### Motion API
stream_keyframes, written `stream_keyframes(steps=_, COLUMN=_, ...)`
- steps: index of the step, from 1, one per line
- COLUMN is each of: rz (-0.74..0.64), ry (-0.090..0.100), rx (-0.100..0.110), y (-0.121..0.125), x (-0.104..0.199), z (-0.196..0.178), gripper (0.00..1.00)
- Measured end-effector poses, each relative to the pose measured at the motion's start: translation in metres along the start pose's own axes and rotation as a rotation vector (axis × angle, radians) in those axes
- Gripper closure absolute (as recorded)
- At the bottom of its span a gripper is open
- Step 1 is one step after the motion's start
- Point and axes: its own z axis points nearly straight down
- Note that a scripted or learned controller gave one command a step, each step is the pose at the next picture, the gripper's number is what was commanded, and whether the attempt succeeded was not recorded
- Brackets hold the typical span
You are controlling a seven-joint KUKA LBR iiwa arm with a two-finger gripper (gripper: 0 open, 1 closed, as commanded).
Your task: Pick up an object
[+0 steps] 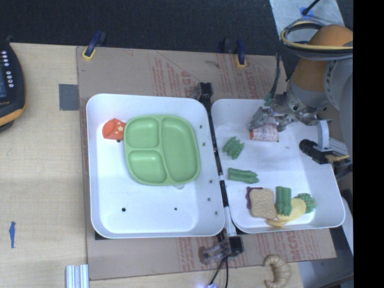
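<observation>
Packet [264,134] — small, red and white — lies in the upper part of the right bin [327,185], directly under the gripper [268,118]. Whether the tool is open or closed I cannot tell (too blurred). A good grasp needs a straight, centred descent — no nudging it aside.

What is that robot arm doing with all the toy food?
The robot arm is reaching into the right bin from the right. Its gripper is down at a small red and white packet near the back of that bin. Green toy vegetables and a slice of toy bread lie nearer the front. The left bin holds a green divided plate and a red toy.
</observation>
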Motion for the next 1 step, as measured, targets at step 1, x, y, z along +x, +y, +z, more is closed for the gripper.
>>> stream_keyframes(steps=1, rz=-0.004, ry=0.005, rx=-0.003, y=-0.053, x=0.0981, z=-0.0948, gripper=1.0)
